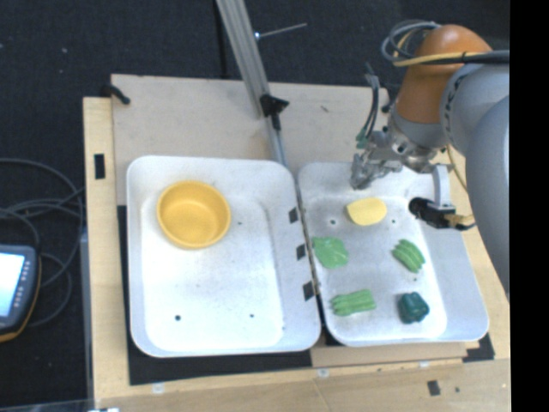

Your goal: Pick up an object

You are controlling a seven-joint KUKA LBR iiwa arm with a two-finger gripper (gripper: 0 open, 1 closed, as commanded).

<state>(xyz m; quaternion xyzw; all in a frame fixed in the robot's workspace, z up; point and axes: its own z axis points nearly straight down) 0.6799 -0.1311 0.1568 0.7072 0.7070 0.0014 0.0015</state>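
Gripper (367,177) | just above yellow piece (367,212) | right bin (455,316)

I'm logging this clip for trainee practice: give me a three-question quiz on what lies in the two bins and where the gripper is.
1. True or false: the yellow bowl sits in the same bin as the green pieces.
2. How many objects lie in the right bin?
A. three
B. five
C. seven
3. Fill in: the object nearest the gripper is coloured ____.

Key:
1. False. The bowl is in the left bin.
2. B: the pale yellow piece, three light green pieces and a dark green block.
3. Yellow; the gripper hangs just above that piece at the bin's far end.
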